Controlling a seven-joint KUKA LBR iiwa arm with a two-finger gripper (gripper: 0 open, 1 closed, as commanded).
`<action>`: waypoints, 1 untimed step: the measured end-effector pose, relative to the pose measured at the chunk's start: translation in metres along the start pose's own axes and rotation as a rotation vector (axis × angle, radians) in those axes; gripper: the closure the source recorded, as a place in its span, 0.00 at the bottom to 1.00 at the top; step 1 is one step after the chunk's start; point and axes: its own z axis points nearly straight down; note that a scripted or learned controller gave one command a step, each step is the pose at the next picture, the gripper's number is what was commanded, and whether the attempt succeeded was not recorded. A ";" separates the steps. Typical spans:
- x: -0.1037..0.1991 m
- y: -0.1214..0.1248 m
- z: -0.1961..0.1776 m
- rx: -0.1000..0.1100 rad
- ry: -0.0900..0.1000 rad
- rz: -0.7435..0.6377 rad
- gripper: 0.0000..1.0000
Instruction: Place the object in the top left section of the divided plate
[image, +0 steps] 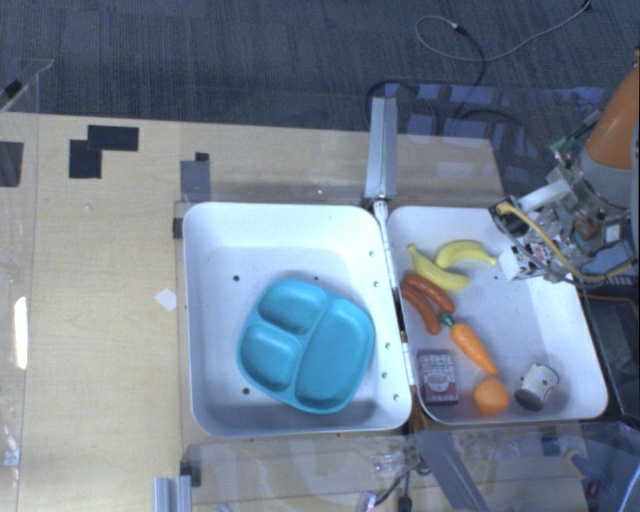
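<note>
A blue divided plate (306, 345) lies in the left bin (210, 300), with two small sections on its left side and one large section on its right. Nothing lies on the plate. The right bin (570, 330) holds two yellow bananas (452, 262), a pair of red-brown sausages (424, 300), a carrot (470, 345), an orange (490, 397), a small red box (437, 377) and a silver can (537, 385) on its side. My gripper (527, 255) hangs over the right bin's upper right part, just right of the bananas, with cables around the wrist.
A metal bracket (379, 150) stands at the back between the two bins. The bins share a middle wall (393, 300). Black tape marks (102, 147) lie on the wooden bench at the far left.
</note>
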 end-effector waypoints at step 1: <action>0.036 0.022 0.021 -0.001 0.000 0.080 1.00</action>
